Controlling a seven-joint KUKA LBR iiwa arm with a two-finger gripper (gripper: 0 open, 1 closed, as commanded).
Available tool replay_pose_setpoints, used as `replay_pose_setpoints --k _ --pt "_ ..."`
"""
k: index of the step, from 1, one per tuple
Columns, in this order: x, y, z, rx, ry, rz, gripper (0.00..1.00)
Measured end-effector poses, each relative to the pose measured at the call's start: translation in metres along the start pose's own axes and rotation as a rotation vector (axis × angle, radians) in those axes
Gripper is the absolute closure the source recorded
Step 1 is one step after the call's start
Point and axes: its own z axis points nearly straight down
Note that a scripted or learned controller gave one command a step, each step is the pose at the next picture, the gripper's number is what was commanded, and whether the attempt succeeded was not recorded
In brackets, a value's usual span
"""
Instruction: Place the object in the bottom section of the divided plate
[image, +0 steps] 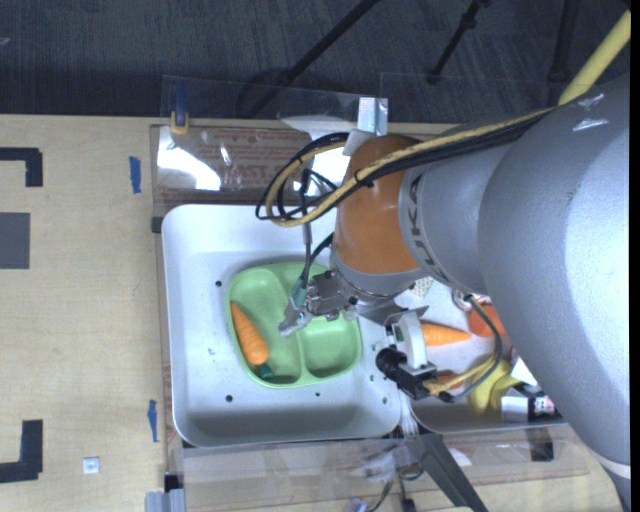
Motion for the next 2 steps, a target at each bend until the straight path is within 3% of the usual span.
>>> replay_pose_setpoints --k 1,2 --pt "0.000 0.000 0.000 0.000 0.000 0.000 0.00" --pt "-0.077 0.075 -0.035 -0.007 -0.002 0.280 0.00"
